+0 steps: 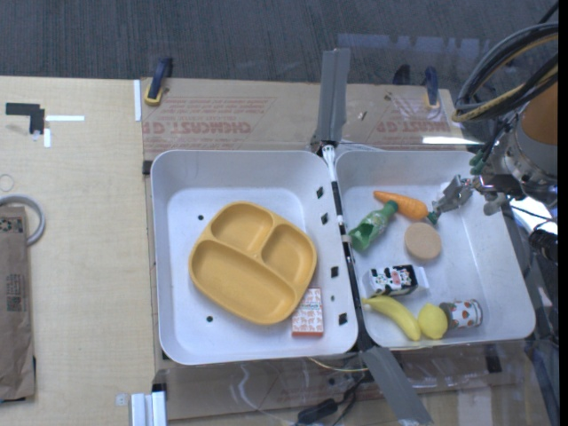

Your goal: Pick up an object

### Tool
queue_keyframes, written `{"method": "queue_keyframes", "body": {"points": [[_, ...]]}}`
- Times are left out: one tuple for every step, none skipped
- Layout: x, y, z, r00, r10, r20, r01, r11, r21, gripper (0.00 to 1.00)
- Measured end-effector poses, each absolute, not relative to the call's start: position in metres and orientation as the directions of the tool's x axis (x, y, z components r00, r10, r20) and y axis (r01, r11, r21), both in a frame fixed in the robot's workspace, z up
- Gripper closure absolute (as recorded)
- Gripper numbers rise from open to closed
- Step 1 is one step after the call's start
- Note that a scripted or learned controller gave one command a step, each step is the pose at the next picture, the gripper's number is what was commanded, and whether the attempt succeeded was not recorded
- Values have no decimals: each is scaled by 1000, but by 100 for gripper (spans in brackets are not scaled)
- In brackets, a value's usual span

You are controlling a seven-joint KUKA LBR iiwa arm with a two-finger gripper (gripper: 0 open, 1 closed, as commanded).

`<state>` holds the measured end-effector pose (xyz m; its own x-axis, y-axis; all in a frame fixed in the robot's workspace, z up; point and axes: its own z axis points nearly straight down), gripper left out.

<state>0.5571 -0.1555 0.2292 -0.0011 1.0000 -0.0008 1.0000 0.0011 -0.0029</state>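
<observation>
My left bin [169, 238] holds a plate [253, 262] with a box [308, 314] at its near right; carrot [401, 205], bottle [372, 226], banana [394, 315] lie in the right bin [497, 327].

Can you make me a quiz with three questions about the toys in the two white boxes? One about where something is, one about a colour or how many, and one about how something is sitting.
1. Where is the yellow plate?
A. left bin
B. right bin
C. on the floor

2. What colour is the bottle?
A. blue
B. green
C. pink

3. How is the can sitting?
A. upright
B. upside down on the plate
C. lying on its side

Answers:
1 A, it fills the left bin.
2 B, it is green beside the carrot.
3 C, it lies sideways next to the lemon.
</observation>
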Motion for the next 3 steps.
{"method": "queue_keyframes", "body": {"points": [[604,-149,99,-282,959,-1,959,282,-1,0],[660,-188,148,-310,951,-3,951,310,2,0],[660,-138,98,-697,717,-3,717,697,-2,0]]}}
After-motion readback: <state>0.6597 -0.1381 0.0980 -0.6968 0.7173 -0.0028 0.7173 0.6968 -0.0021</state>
